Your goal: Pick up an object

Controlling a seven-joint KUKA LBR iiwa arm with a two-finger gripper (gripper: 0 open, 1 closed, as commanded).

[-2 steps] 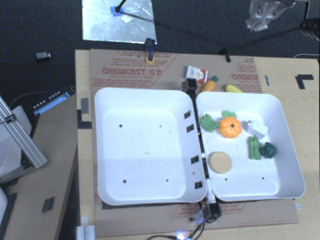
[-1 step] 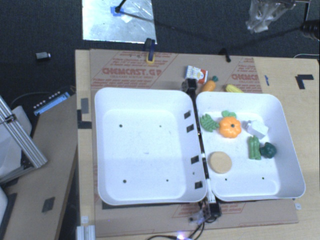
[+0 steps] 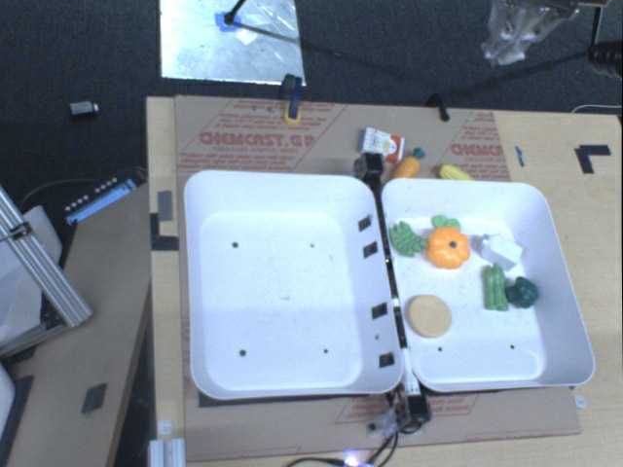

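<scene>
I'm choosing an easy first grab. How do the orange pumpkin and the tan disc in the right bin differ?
The pumpkin is bright orange, rounded and bulging, with a green top; the disc is pale tan and flat. The pumpkin lies toward the far side of the right bin, close against green leafy pieces; the disc lies nearer the camera, with nothing touching it. Both look round from above and of similar width.

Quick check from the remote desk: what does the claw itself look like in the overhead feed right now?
The claw appears at the top right as a pale, whitish-grey, blurred piece that narrows toward its lower end, under a darker grey mounting block. A dark cable runs beside it on the right. No markings are legible at this blur.
</scene>
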